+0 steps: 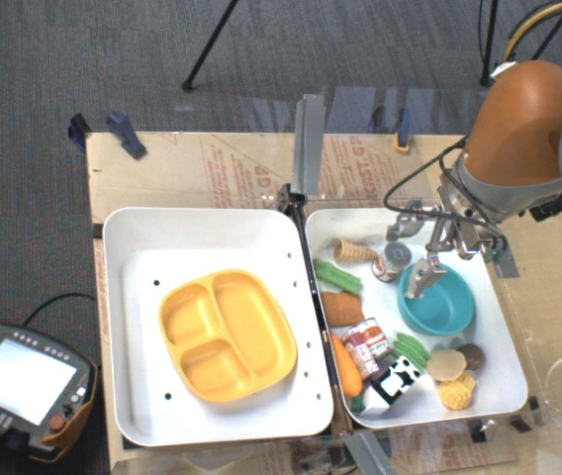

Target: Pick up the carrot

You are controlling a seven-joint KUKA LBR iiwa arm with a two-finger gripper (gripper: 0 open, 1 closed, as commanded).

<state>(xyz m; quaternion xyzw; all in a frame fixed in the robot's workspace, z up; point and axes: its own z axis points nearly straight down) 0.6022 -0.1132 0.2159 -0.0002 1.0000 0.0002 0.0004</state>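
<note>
The carrot is an orange stick lying lengthwise against the left wall of the right bin, near its front. A red-labelled can touches its right side. My gripper hangs over the back half of that bin, at the left rim of a teal bowl. It is well behind and to the right of the carrot. Its two metal fingers stand apart, open, with nothing gripped. A small tin lies below the gap between them.
Around the carrot lie a brown bread piece, green beans, a cone, a black-and-white block, a green pod and biscuits. A yellow divided plate sits in the left bin.
</note>
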